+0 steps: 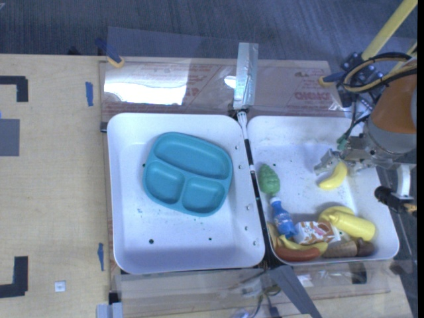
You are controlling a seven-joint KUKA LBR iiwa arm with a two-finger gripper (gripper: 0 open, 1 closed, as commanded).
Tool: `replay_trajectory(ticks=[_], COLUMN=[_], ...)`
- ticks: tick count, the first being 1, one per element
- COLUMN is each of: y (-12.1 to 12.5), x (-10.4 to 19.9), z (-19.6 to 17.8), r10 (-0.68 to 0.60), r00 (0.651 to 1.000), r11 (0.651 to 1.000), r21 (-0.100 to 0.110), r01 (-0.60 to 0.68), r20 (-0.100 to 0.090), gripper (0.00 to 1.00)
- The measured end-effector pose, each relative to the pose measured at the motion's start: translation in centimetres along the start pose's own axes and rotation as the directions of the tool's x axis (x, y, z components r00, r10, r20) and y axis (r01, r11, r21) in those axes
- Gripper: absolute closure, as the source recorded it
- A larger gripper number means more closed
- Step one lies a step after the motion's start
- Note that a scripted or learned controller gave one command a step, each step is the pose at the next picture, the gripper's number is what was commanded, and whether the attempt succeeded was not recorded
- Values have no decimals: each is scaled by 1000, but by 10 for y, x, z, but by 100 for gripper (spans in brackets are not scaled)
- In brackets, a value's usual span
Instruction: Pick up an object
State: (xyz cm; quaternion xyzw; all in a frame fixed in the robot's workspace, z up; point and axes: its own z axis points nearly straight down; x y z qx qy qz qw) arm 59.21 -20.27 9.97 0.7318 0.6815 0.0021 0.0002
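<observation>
Left white bin (126,197): one blue three-compartment plastic tray (188,173), lying flat near centre. Right white bin (291,134): green rounded toy (269,178) by the left wall; blue small bottle (283,221), red-and-white packet (315,231), yellow squeeze bottle (350,222) and brown item (341,249) heaped along the near wall. Far right: gripper (339,163), fingers closed on a small yellow banana-shaped toy (333,177), tilted above the bin floor.

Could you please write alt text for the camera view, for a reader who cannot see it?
A grey robot arm's gripper hangs over a small yellow toy in the right white bin, near a heap of toy food. The left bin holds a blue divided plate.
</observation>
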Motion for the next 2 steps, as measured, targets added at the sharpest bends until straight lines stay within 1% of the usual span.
replay_trajectory(ticks=[1,2], y=[1,-19], x=[-1,44], z=[-11,-90], r10=[0,86], r00=[1000,996], r11=[1000,996], r21=[-4,-3], r01=[0,-86], r20=[2,3], gripper=[100,100])
